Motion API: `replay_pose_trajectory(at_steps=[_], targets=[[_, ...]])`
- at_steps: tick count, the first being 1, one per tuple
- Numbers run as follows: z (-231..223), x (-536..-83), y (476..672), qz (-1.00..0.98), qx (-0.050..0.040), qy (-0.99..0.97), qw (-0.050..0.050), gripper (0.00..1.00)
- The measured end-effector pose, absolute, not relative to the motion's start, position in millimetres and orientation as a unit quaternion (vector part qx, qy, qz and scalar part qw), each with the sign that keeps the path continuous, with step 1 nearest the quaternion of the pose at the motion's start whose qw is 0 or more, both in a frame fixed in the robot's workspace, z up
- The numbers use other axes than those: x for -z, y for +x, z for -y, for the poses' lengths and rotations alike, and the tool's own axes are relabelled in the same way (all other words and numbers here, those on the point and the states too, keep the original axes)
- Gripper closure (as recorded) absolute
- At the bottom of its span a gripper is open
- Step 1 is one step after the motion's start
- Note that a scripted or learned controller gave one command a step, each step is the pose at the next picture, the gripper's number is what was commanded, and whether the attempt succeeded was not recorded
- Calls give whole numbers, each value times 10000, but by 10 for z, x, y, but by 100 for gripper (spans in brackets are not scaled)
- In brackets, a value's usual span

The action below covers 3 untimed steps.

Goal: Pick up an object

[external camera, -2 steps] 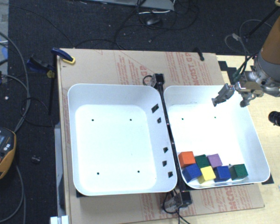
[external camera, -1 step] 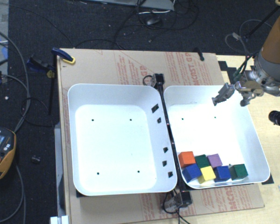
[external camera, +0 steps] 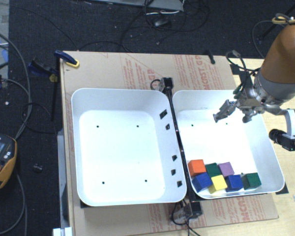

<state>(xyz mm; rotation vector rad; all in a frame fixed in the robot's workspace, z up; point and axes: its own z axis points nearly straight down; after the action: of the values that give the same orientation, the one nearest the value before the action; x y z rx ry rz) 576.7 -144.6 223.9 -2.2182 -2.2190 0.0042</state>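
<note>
1. The gripper (external camera: 234, 113) sits at the upper right of the frame, above the right bin (external camera: 265, 146), near its upper wall.
2. Its two fingers (external camera: 222, 113) are spread apart, with nothing between them and nothing touching them.
3. The blocks lie clustered at the lower edge of the right bin, well apart from the gripper: an orange block (external camera: 196, 167), a green block (external camera: 213, 170), a purple block (external camera: 226, 168), two blue blocks (external camera: 202, 181), a yellow block (external camera: 219, 183) and a dark green block (external camera: 251, 180).
4. The left bin (external camera: 83, 146) fills the frame's centre left.
</note>
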Motion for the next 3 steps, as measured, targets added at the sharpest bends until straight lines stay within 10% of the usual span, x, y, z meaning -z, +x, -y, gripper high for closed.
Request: replay_pose_trajectory(at_steps=[2, 3], targets=[[1400, -1201, 5818, 7072, -12, -7070, 17, 0], [1403, -1327, 5830, 7071, 2, -7071, -2, 100]])
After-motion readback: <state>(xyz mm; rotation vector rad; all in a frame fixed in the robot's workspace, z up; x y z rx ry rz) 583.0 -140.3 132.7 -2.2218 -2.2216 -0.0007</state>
